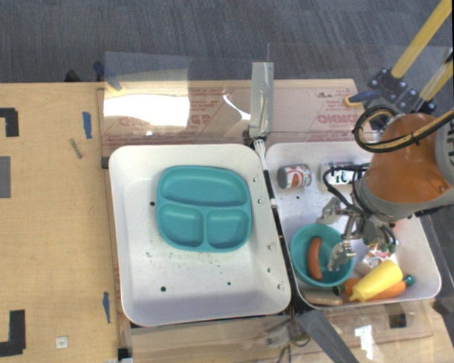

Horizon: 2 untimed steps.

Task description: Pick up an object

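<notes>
Two shallow white bins [132,240] share a wooden bench, and the gripper [347,243], fingers spread and clasping nothing, hangs over the right bin's round teal bowl [300,260], seemingly positioned to seize the sausage-like piece [314,257] inside.

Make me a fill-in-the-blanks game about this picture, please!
1. The teal three-part plastic plate lies in the ____ white bin.
2. The orange sausage toy lies inside the teal ____.
3. The robot's claw hangs over the ____ white bin.

Missing words: left; bowl; right
</notes>
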Each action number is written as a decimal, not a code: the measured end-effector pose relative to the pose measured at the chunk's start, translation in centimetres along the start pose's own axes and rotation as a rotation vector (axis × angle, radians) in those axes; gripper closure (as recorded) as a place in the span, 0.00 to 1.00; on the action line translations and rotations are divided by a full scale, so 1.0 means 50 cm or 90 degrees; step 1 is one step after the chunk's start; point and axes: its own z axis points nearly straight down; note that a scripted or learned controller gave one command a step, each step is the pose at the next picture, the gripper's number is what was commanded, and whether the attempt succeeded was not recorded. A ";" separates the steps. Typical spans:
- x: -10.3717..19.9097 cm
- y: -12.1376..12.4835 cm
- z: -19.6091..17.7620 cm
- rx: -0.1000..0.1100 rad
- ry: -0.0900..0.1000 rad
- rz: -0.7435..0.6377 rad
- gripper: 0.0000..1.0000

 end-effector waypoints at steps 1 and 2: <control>0.032 0.022 -0.002 0.003 -0.003 0.029 0.00; 0.075 -0.005 -0.007 0.003 -0.020 0.103 0.00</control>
